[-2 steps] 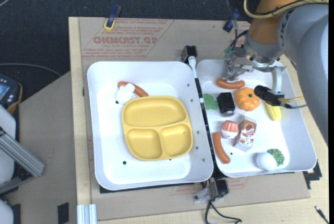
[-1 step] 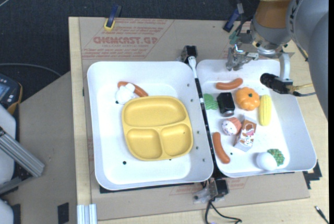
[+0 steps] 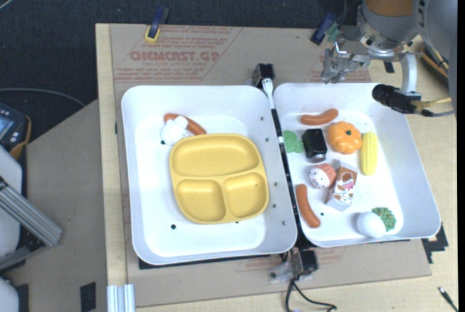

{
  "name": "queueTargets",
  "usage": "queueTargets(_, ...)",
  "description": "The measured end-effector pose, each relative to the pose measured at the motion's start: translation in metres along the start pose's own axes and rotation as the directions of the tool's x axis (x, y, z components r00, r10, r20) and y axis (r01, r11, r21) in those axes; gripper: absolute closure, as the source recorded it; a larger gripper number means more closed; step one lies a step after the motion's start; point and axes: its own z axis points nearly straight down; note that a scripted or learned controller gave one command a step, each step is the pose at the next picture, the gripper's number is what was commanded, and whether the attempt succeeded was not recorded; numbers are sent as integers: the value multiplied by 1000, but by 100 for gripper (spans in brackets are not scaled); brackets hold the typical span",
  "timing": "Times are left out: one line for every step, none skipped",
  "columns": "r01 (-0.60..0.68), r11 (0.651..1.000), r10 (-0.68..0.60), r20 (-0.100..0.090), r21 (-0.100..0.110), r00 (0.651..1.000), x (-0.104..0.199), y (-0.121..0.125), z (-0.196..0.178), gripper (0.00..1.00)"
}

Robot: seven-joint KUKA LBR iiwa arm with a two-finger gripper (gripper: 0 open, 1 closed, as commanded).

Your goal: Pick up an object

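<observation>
My gripper (image 3: 340, 69) hangs over the far rim of the right bin (image 3: 418, 180), above the cardboard just behind it, with nothing seen in it. Inside that bin lie a red sausage (image 3: 320, 116), an orange pumpkin (image 3: 344, 137), a yellow corn cob (image 3: 369, 152), a black block (image 3: 314, 144), a green piece (image 3: 293, 141), a small pink-and-white toy (image 3: 320, 176), a little carton (image 3: 342, 189), a second sausage (image 3: 307, 205), and a white ball with broccoli (image 3: 374, 222). The nearest of them, the first sausage, is well in front of the gripper.
The left bin (image 3: 138, 180) holds a yellow divided plate (image 3: 218, 177) and, behind it, a white lump with an orange piece (image 3: 178, 129). A black clip (image 3: 264, 75) sits where the two bins meet. A black part on a cable (image 3: 392, 96) overhangs the right bin's far corner.
</observation>
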Motion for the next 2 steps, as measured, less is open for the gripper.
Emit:
queueTargets(-1, 1000, 1, 0, 5, 1000, 0, 1, -8, 100)
queueTargets(1, 1000, 0, -3, 14, 1000, 34, -50, -4, 100)
